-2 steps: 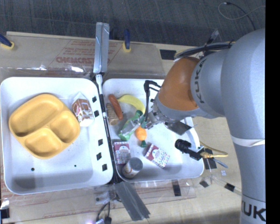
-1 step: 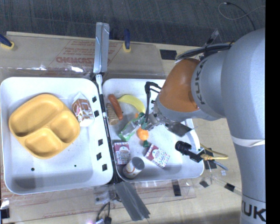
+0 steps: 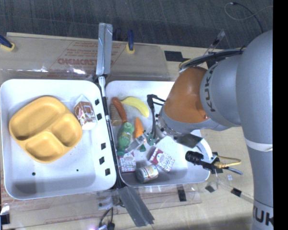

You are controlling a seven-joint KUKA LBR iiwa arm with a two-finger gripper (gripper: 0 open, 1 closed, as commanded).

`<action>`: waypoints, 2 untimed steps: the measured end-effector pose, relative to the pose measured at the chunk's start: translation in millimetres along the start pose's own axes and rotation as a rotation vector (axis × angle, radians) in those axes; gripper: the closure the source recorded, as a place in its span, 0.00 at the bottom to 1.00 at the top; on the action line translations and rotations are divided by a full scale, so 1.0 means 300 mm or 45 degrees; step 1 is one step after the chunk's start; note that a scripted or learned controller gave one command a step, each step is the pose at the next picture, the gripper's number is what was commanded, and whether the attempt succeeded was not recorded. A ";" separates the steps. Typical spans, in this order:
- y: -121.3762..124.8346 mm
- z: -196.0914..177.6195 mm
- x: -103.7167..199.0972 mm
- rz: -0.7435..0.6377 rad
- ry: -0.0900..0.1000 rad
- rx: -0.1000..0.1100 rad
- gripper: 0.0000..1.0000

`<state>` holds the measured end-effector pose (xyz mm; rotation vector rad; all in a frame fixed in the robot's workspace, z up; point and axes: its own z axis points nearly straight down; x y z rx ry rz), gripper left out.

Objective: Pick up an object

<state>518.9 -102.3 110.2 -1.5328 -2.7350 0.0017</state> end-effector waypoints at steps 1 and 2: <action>0.073 0.056 -0.046 0.011 -0.012 -0.005 0.00; 0.074 0.026 -0.041 0.004 -0.009 -0.003 1.00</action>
